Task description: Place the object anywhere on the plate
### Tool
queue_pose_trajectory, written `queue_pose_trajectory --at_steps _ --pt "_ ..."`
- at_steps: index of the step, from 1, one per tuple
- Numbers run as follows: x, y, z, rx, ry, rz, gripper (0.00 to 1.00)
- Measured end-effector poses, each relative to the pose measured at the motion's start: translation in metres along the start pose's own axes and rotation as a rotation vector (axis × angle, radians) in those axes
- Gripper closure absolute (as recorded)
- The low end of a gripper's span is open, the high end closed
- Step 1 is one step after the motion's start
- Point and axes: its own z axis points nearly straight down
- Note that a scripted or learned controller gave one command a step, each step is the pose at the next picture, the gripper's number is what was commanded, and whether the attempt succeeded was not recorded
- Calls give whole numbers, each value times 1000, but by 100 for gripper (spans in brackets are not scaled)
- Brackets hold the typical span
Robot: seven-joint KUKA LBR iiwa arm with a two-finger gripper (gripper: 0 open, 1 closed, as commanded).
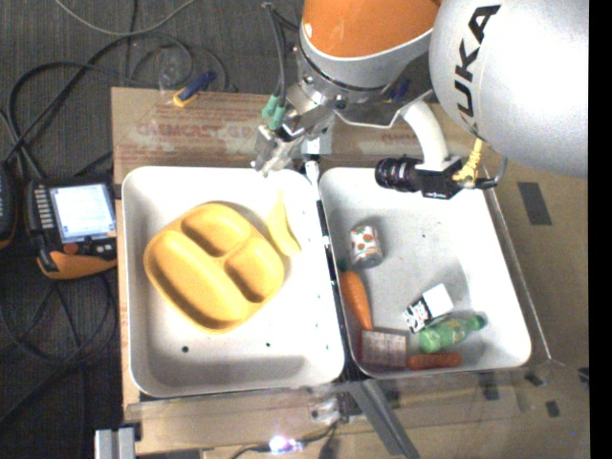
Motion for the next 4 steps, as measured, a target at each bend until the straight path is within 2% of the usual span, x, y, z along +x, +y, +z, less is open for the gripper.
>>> queue_pose_trajectory --at_steps 1,2,3,4 --pt "25 1 11 1 1 -105 100" --pt "53 8 2 1 2 26 100" --pt "85 -38 49 2 2 -88 100" --pt "77 -16 -15 0 2 -93 100"
